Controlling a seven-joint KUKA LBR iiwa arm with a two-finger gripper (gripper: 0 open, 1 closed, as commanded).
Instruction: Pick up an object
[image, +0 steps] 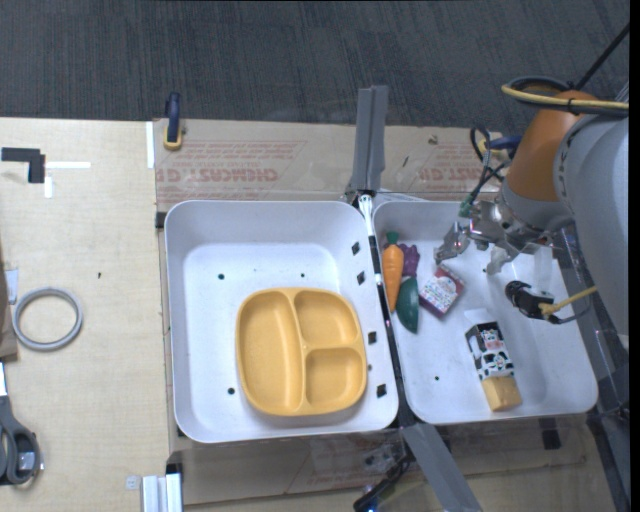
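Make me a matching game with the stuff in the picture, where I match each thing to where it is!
Things:
1. yellow divided plate
2. carrot
3. cow-patterned box
4. grey tape ring

Places:
A. on the wooden bench, left of both bins
B. right bin, against its left wall
C. in the left bin
D. right bin, near its front right corner

Pairs: 1-C, 2-B, 3-D, 4-A
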